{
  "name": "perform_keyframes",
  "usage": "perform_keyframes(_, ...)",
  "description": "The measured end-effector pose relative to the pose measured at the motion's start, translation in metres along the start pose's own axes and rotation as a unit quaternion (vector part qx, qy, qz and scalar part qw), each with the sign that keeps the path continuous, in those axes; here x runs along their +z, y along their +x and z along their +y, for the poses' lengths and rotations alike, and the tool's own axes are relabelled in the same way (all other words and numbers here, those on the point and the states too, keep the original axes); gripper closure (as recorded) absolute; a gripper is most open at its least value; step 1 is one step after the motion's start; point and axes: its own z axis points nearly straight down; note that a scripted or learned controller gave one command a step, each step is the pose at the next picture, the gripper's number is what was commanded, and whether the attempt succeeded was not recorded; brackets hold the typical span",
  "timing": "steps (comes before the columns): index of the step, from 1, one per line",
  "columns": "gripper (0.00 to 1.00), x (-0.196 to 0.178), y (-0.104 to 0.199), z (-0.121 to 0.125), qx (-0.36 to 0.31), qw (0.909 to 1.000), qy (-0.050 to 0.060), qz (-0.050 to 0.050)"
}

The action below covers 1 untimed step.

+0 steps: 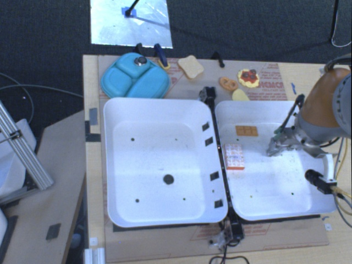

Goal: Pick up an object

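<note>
A dark carpeted floor (pixel 247 15) surrounds the bench (pixel 93 147), with a shiny square sheet (pixel 110 15) lying on it beyond the bench's far edge. The bench carries a brown cardboard base (pixel 176 73), and on that sit the two bins.

The left bin (pixel 118 125) is the larger landmark here; its floor shows a few small dark dots and one bigger dark disc (pixel 168 179) near the middle. The right bin (pixel 258 108) touches it along a shared rim lined with black clips (pixel 209 142).

The arm (pixel 330 100) comes in over the right bin's right side, its gripper (pixel 278 146) low above that bin's floor. Whether the fingers are parted or closed cannot be told from this angle, and nothing is seen between them.

Just right of the shared rim lies a small white box with red print (pixel 235 156), well apart from the gripper. Beyond it, near the right bin's far wall, lies a brown waffle-like tile (pixel 246 130).

Behind the left bin's far rim rests a blue divided plate (pixel 135 77). Further right along the cardboard are a toast slice (pixel 191 66), an orange pretzel-like piece (pixel 227 83), a small pizza toy (pixel 248 77) and a yellow piece (pixel 240 95).

Most of the right bin's near floor is bare.
</note>
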Motion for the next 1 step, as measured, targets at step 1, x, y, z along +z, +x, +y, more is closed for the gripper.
perform_keyframes(1, 1.0, -0.0035, -0.026, -0.0677, 0.005, 1.0, -0.004, 0.0)
